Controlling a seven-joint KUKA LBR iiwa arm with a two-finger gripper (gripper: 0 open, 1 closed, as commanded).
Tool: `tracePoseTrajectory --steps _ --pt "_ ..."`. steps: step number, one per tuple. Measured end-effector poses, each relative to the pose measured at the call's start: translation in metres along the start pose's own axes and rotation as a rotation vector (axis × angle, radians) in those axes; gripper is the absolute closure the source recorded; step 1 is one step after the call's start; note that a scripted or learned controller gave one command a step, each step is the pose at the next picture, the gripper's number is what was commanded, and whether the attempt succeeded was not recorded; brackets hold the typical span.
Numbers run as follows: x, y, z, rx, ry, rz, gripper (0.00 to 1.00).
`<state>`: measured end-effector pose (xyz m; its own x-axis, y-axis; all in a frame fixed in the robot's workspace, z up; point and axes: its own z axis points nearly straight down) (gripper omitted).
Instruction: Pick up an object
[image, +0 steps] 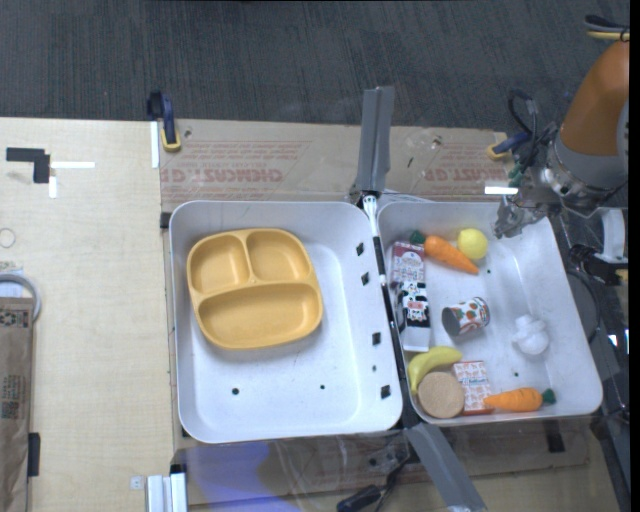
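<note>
Camera view: the gripper (508, 222) hovers at the right bin's (572, 300) far corner near the lemon (472, 242) and carrot (450, 254), jaws' state impossible to tell, every object lying unlifted, the pick not yet made.

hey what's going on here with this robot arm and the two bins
A robot arm is set to pick an object out of the right bin. Its gripper is over that bin's far right corner, near the lemon and a carrot, with nothing visibly held. Other small items like a can and banana lie there too. The left bin holds a yellow divided plate.
</note>
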<state>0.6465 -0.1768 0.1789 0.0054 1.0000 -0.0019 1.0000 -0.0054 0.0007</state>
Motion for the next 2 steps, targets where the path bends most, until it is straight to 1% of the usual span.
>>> tracePoseTrajectory --steps 1,2 --pt "0.027 0.013 0.086 0.000 0.001 -0.145 0.00" --pt "0.059 -0.008 0.001 -0.001 0.000 -0.283 0.00"
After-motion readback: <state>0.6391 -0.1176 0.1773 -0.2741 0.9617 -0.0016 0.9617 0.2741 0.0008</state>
